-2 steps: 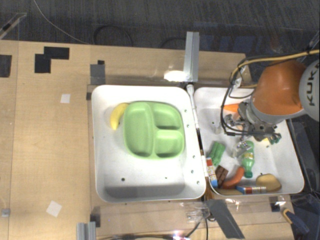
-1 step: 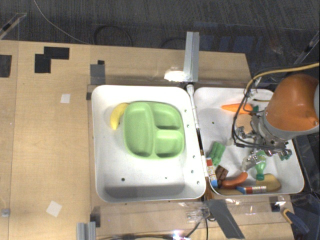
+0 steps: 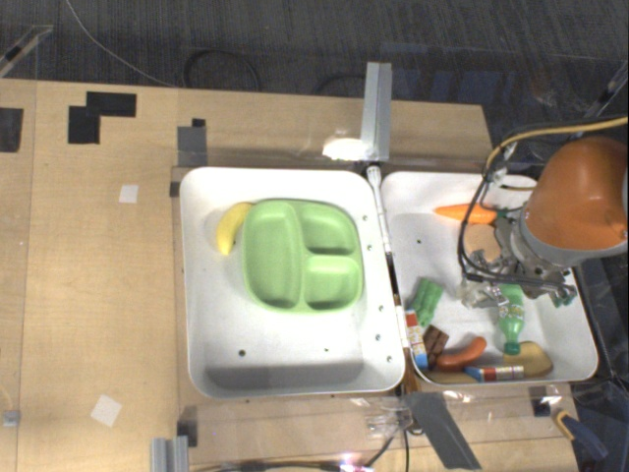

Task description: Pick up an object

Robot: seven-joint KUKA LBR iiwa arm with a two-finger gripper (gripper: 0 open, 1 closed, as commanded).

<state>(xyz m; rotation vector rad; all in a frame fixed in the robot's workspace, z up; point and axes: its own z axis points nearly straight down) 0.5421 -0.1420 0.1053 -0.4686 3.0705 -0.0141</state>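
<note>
**Inspector:** Arm position first. You have the gripper [image 3: 506, 298] low over the right bin [image 3: 413, 190], its wrist and orange band covering the middle of that bin. Whether the jaws are open or closed I cannot tell; the wrist body and cabling hide them from above.

**Operator:** What is there for it to take?

**Inspector:** Nearest candidate is a small green bottle [image 3: 511, 330], lying just under the gripper toward the near side. Whether it is touching the jaws, I cannot say. Beside it on the near wall you have a tan piece [image 3: 534, 359], a red sausage-shaped item [image 3: 462, 353] and a red and blue marker-like stick [image 3: 496, 372], all crowded together. A green packet [image 3: 426, 299] lies to the left, and an orange carrot [image 3: 464, 213] sits well apart at the far side.

**Operator:** How will the bottle handle?

**Inspector:** My judgement: light, stiff plastic, smooth and rounded, so liable to roll or squirt out of a pinch. You would do best to close across the body at its widest part, not the narrow neck. Its neighbours are close enough to foul one jaw.

**Operator:** And the other bin?

**Inspector:** The left bin [image 3: 206, 293] carries a green divided tray [image 3: 300, 254] with a banana [image 3: 231, 226] touching its left edge. Both bins sit on the counter [image 3: 88, 293].
</note>
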